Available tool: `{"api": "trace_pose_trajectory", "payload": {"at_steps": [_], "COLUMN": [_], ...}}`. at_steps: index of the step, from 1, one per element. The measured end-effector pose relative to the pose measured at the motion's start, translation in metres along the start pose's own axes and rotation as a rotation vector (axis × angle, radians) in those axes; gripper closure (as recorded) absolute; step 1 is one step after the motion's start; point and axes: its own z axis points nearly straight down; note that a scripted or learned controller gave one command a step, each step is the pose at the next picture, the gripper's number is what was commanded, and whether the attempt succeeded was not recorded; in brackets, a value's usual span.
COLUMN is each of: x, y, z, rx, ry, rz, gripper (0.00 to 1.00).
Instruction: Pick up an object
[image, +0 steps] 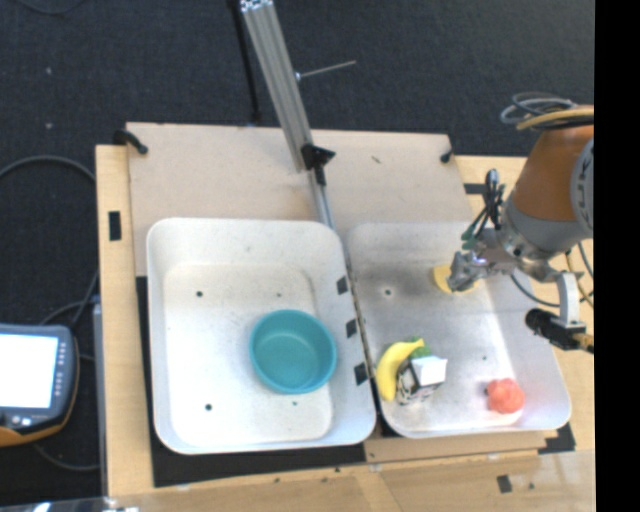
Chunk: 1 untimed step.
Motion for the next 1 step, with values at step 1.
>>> {"api": "trace_pose_trajectory", "payload": {"at_steps": [1], "x": [0.0008], "y": [0.0007], "z": [-0.0649], "rx": [-0.001], "ry": [-0.001], "rz": [0.0], "gripper": [1.0]}}
